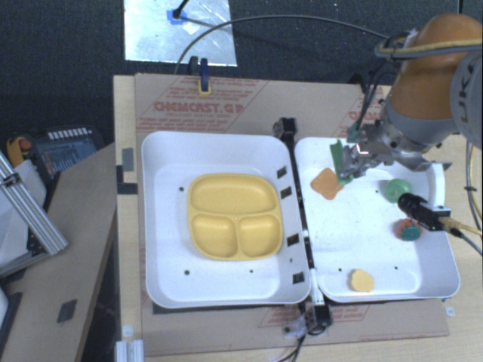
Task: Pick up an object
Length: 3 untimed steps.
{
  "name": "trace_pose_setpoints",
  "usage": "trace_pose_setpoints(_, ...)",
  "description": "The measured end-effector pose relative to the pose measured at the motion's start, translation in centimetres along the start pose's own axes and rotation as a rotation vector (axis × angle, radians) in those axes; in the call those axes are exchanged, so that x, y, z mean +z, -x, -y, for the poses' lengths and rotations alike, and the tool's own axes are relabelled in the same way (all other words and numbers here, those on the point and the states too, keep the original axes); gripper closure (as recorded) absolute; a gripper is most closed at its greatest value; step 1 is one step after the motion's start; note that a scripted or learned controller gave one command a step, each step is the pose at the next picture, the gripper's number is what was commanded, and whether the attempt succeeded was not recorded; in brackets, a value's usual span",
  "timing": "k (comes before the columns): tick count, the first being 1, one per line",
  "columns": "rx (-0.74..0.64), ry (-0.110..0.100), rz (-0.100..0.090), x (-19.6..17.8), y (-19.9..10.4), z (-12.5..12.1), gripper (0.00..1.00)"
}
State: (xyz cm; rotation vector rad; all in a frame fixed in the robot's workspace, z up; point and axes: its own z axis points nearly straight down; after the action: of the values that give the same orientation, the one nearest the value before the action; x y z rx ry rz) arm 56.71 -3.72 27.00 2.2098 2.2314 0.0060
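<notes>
Look right of centre: your gripper (346,170) hangs over the upper left part of the right bin (377,277), and whether its pincer is apart or together you cannot tell. An orange piece (326,184) lies just beside it, lower left. A green object (394,190) sits further right; a yellow piece (361,280) rests near the bin's lower edge. The left bin (162,225) holds a yellow divided tray (234,216).

Divided tray (230,215) in left bin (162,153)

Both white bins (219,145) look like smooth, glossy plastic; the yellow divided tray (234,216) is smooth matt plastic.
</notes>
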Motion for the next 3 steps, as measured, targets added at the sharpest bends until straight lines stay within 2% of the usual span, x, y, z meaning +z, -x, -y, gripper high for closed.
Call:
trace_pose_setpoints(1, 0.0, -0.001, 0.001, 1.1, -4.6, -1.5, 1.0)
trace_pose_setpoints(3, 0.001, 0.0, 0.0, 2.0, -13.5, -7.5, 1.0)
